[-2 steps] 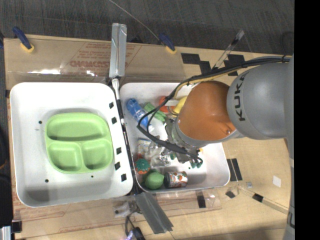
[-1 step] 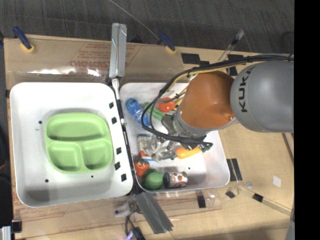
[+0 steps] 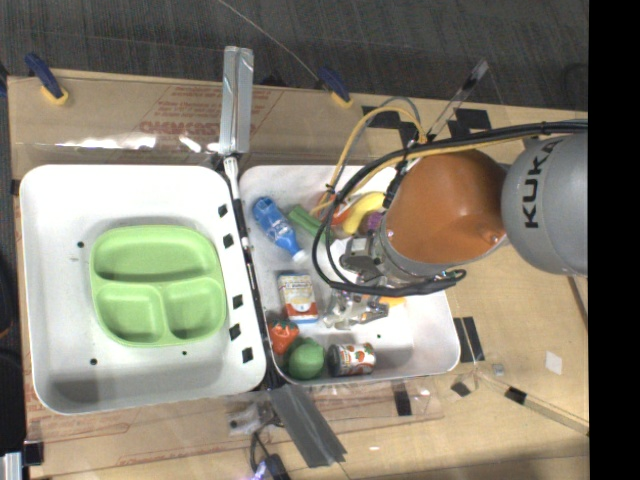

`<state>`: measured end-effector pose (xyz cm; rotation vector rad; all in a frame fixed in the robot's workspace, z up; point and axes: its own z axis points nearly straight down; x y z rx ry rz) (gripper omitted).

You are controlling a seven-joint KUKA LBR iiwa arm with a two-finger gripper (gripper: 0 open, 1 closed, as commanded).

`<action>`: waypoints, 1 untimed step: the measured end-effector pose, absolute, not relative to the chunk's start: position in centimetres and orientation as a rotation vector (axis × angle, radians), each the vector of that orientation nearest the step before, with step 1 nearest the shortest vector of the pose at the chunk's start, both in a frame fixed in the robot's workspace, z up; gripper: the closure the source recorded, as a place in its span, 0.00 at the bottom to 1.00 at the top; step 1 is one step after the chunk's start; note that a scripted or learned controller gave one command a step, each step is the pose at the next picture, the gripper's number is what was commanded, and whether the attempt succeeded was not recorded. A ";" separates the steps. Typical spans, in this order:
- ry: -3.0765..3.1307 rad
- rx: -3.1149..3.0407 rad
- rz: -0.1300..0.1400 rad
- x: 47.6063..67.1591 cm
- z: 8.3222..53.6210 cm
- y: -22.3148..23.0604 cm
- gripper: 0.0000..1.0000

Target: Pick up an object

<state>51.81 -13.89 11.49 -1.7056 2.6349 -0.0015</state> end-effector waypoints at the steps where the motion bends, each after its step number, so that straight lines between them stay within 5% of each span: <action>1: 2.884 -1.231 -0.002 61.5 9.4 -12.4 1.00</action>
